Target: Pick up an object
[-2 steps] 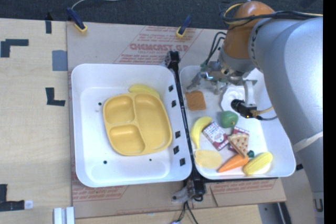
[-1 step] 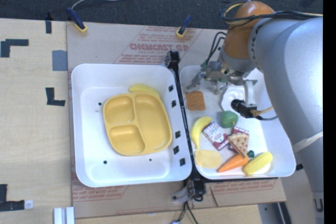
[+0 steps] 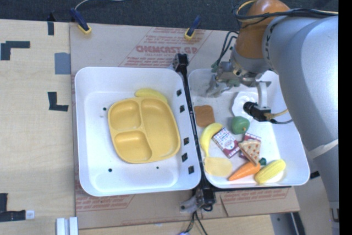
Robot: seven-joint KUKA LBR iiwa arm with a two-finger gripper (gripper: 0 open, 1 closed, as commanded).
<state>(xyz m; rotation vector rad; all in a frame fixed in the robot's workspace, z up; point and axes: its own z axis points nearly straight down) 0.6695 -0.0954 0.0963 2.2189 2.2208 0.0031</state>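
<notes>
Nearest the camera, along the front of the right bin (image 3: 300, 173), a cluster of small toy foods is seen: a smooth orange carrot (image 3: 242, 171) with a green tip, a knobbly yellow corn cob (image 3: 270, 171), a flat pale-yellow round chip (image 3: 218, 165), a triangular pizza slice (image 3: 251, 149) and a small red-and-white printed carton (image 3: 225, 142). Just behind these a curved glossy banana (image 3: 209, 135), a rounded green fruit (image 3: 238, 124) and a flat brown square, biscuit-like piece (image 3: 204, 115) are laid. All of them rest on the bin floor, so nothing is judged to have been picked up, and the whole grasp and lift are left to be done. In the left bin (image 3: 88, 135) a moulded yellow plastic tray (image 3: 144, 130) with three compartments is set at a slant, with a small yellow piece (image 3: 150, 94) tucked at its far edge. Both bins are shallow, white and smooth with rounded corners, and are borne by a worktop (image 3: 33, 118) of pale wood covered by printed cardboard. Farther back, the tool (image 3: 223, 81) is poised low over the far part of the right bin, apart from the foods; nothing is seen between its fingers, and whether they are spread or pressed together cannot be told.
</notes>
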